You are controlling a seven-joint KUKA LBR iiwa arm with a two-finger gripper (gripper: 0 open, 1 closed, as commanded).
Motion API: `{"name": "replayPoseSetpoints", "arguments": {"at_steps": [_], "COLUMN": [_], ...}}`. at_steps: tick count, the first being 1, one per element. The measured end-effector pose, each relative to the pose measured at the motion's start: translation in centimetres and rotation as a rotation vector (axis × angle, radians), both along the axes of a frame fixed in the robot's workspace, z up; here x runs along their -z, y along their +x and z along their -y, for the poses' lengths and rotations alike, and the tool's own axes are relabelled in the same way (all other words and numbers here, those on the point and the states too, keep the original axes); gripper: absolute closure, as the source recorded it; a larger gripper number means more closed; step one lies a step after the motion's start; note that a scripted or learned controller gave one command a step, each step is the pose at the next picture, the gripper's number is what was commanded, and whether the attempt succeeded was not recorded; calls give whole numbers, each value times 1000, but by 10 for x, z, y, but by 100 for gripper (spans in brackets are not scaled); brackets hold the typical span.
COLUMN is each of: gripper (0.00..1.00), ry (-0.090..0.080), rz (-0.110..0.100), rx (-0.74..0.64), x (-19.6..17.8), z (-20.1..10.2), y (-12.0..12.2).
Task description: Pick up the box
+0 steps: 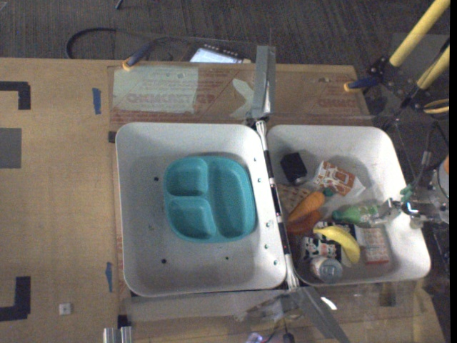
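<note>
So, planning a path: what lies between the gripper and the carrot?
In the camera view, a green bottle lies between the gripper and the carrot, in the right bin.

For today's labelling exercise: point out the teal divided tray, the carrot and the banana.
teal divided tray (211, 197): camera view, central divider ridge.
carrot (307, 206): camera view, middle of orange body.
banana (341, 240): camera view, middle of curve.

two bins sit side by side on the counter (57, 213). the left bin (136, 156) holds a divided tray (210, 197). the right bin (378, 145) holds a box (336, 177) at its far middle, a carrot (307, 206) left of it, a banana (341, 241) nearer, and what may be a can (327, 269) nearest.
</note>
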State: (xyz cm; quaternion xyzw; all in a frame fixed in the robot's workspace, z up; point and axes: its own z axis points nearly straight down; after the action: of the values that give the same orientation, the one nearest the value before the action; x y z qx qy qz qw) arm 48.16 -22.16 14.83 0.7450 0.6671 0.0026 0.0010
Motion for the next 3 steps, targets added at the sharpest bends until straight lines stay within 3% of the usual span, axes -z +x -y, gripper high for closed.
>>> {"name": "replayPoseSetpoints", "arguments": {"at_steps": [1, 2, 3], "gripper": [0, 0, 0], "ry": [0, -2, -4], "rz": [0, 37, -3], "rx": [0, 247, -12], "x": [0, 12, 4], "z": [0, -6, -20], "y": [0, 12, 38]}}
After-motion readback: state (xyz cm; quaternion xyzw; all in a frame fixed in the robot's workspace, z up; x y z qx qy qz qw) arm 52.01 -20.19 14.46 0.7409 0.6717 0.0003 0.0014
